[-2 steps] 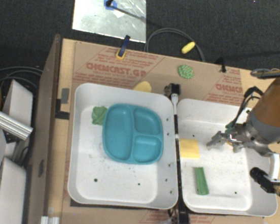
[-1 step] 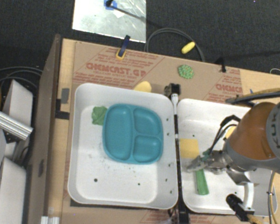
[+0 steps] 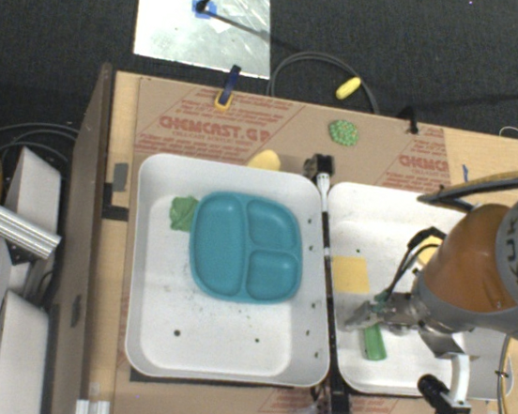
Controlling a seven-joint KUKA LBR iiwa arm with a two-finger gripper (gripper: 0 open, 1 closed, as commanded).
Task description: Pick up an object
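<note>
My jaws (image 3: 370, 313) sit low in the right bin (image 3: 371, 216), just above a green stick-like obj (image 3: 373, 343), w/ a yellow card (image 3: 351, 274) just beside. Can't tell how far they're open or if they hold anything. Left bin (image 3: 152, 263) carries a teal divided tray (image 3: 246, 247).

light: even, bright overhead | glare: foil sheet (image 3: 206, 14) at top blown out, white bins (image 3: 156, 235) near clipping | shadows: soft, short, under arm (image 3: 483, 264) | focus: slightly soft overall, grainy dark floor | distortion: mild at edges
</note>
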